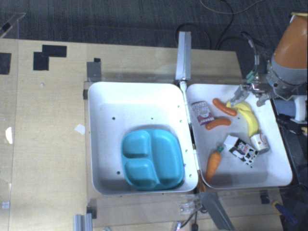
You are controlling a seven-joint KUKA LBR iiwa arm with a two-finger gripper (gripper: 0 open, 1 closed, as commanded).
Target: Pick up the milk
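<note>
The milk [242,149] is a small white carton with black markings. It lies on its side in the right bin [279,170], towards the front, between a carrot and a small can. My gripper [250,97] hangs over the back of that bin, above the top end of a banana and well behind the milk. Its fingers [237,96] are spread open with nothing between them.
Also in the right bin are a banana [249,118], two sausages [224,107] [217,123], a pink-and-white packet [202,112], a carrot [213,162] and a small can [260,142] beside the milk. The left bin [103,105] holds a blue divided plate [152,159].
</note>
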